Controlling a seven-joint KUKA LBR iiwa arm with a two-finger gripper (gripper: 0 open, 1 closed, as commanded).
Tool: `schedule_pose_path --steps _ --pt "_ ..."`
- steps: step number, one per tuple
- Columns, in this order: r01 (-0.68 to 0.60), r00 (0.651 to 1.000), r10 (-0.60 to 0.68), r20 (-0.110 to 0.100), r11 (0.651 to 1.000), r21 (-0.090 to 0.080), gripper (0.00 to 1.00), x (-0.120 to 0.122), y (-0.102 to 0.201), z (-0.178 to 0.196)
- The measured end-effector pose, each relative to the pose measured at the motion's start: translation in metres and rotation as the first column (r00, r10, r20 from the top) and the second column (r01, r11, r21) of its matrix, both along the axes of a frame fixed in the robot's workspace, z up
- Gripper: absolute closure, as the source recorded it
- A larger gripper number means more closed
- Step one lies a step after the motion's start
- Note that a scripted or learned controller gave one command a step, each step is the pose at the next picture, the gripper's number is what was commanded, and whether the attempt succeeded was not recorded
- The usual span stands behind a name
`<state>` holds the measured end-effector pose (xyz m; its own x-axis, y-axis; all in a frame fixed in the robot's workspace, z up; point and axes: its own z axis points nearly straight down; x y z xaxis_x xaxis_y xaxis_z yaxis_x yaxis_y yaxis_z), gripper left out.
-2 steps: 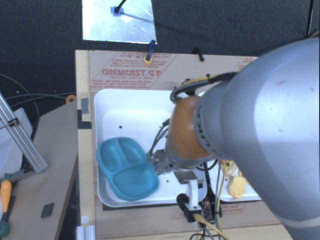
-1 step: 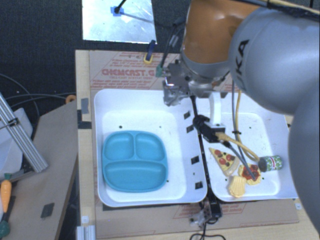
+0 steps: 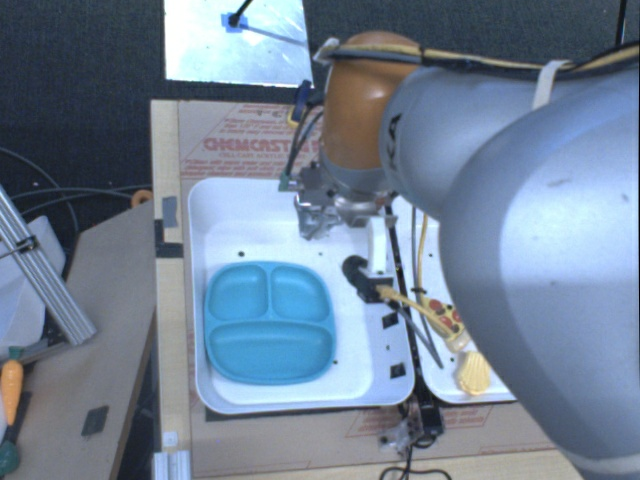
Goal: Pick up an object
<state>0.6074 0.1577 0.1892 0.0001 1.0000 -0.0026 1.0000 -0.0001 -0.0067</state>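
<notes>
Plate (image 3: 268,323) looks light, stiff, slick plastic, so grab its rim. Hand (image 3: 316,218) hangs near the far edge of the bin (image 3: 198,268), can't tell if it's open.

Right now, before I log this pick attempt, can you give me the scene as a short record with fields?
left bin: white, holds one blue divided plate
plate: three compartments, all empty, lying flat in the bin's near half
gripper: over the left bin's far half, apart from the plate
grasp: cannot tell
right bin: mostly hidden by the arm; a yellow ridged object lies near its front edge
</notes>
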Motion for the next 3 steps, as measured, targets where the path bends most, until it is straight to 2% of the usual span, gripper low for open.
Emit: schedule_pose_path --steps 1,2,3 --pt "-0.008 1.000 0.008 -0.004 1.000 0.003 1.00 -0.121 0.028 -0.016" --pt "0.002 1.000 -0.002 0.015 1.000 0.002 1.00 -0.021 -0.002 -0.031" --pt "0.003 1.000 -0.003 0.008 1.000 0.000 1.00 0.045 -0.047 -0.109"
